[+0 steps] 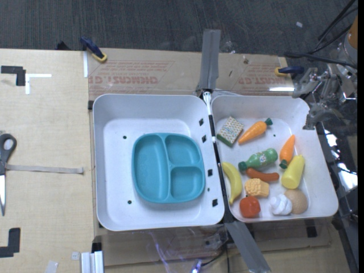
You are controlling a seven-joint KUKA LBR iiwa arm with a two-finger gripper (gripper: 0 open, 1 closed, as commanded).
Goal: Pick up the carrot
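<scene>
A lab bench: taped cardboard [170, 73], clamps [94, 48], scissors [4, 169] and toy food in a white bin [327, 201].

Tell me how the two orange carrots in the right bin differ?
The upper carrot is longer and lies slanted, next to the checkered box. The smaller carrot stands more upright in the picture, touching the yellow squash. Both are orange with green tops.

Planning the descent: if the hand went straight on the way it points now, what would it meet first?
The hand hangs over the right bin's far right corner, pointing down. It would likely meet that corner's rim or bare floor first, short of the carrot; depth is unclear.
</scene>
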